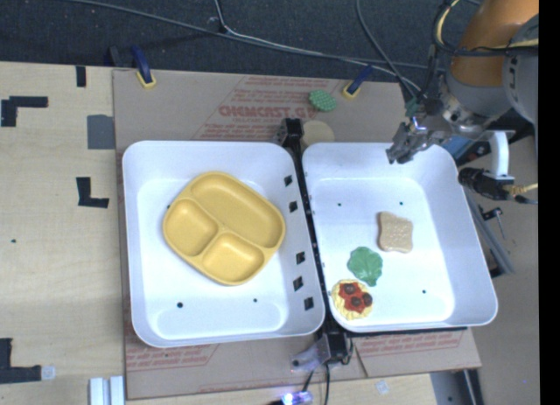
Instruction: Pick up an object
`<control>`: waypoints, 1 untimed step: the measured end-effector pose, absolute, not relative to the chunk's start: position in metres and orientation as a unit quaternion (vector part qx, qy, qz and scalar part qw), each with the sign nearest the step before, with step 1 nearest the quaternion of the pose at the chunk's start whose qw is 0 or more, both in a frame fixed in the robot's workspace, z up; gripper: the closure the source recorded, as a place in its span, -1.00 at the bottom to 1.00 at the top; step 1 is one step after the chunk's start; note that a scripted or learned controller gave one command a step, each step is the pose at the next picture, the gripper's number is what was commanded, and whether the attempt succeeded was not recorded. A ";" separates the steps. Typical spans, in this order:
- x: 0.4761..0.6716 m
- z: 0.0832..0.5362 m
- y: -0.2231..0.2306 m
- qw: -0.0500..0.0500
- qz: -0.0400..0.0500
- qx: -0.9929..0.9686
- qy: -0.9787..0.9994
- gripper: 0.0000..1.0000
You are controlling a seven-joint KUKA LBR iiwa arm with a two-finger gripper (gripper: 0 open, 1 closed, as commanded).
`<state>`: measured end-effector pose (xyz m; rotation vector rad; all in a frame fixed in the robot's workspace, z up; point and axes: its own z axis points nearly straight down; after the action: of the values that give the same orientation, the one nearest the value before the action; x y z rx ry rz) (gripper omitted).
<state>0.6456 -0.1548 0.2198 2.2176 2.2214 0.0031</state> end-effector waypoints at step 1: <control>0.641 0.213 -0.104 -0.001 0.000 0.705 0.709 1.00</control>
<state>0.6412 -0.1044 0.2127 2.2174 2.2285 -0.0013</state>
